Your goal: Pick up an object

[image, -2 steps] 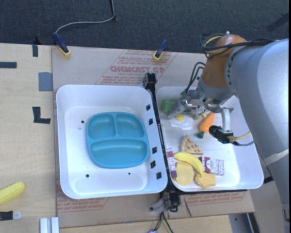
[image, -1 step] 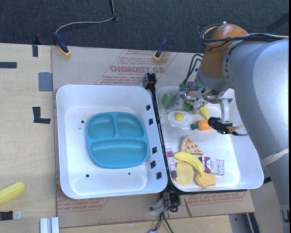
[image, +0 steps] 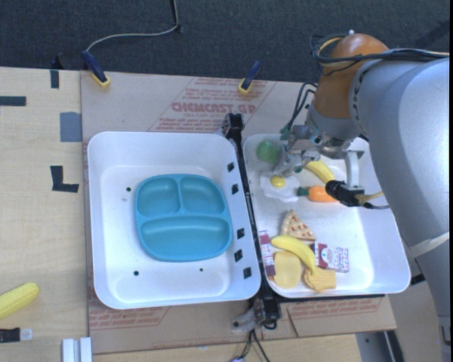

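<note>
White plastic makes up the two bins that we see side by side on the tabletop (image: pixel 30 202). The left bin (image: pixel 106 157) holds a blue plate (image: pixel 183 217) with three parts in it. The right bin (image: pixel 385 255) holds a lot of toy food.

The big grey arm (image: pixel 408 134) comes in from the right. It has an orange band (image: pixel 346 74) near its wrist. The jaws (image: pixel 293 159) hang low over the far end of the right bin. We cannot tell how they stand, because the view is too small and dark there. We see nothing between them.

Just beside the jaws on the left is a small green thing (image: pixel 267 151). Just under them lies a fried egg (image: pixel 278 183), white with a yellow middle. A small yellow banana (image: pixel 319 172) lies to the right of the jaws. Near it is an orange carrot (image: pixel 317 194) with a green top.

Closer to us in the same bin we see a slice of pizza (image: pixel 296 225). Below it is a bigger banana (image: pixel 294 248), which rests on some pale yellow pieces (image: pixel 287 271). A small red and white packet (image: pixel 334 258) lies just to the right of them.

On the tabletop, well apart from the bins, a yellow corn cob (image: pixel 11 302) lies at the near left. Brown cardboard (image: pixel 166 104) sits under both bins. Two yellow and blue clips (image: pixel 97 70) hold its far edge.
</note>
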### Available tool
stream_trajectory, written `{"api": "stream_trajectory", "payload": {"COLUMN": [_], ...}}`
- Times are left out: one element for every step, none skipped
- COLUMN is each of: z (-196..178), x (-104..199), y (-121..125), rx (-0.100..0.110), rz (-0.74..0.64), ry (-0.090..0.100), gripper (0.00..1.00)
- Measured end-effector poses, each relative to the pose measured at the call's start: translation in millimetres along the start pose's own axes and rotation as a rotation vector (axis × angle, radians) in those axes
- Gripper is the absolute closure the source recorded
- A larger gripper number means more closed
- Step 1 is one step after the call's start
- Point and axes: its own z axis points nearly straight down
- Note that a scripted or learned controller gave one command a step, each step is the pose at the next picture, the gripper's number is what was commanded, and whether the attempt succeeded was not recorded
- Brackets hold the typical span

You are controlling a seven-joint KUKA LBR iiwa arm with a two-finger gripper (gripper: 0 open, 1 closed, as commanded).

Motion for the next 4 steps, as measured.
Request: {"api": "stream_trajectory", "payload": {"z": [0,26,17,16], "x": [0,-3,-3,-3], "y": [1,2,1,1], "rx": [-0.003,-0.001,0.003,0.001], "rz": [0.000,-0.002,-0.004,-0.004], "ry": [-0.001,0.001,-0.001,-0.001], "gripper": [0.00,0.00,1.00,0.00]}}
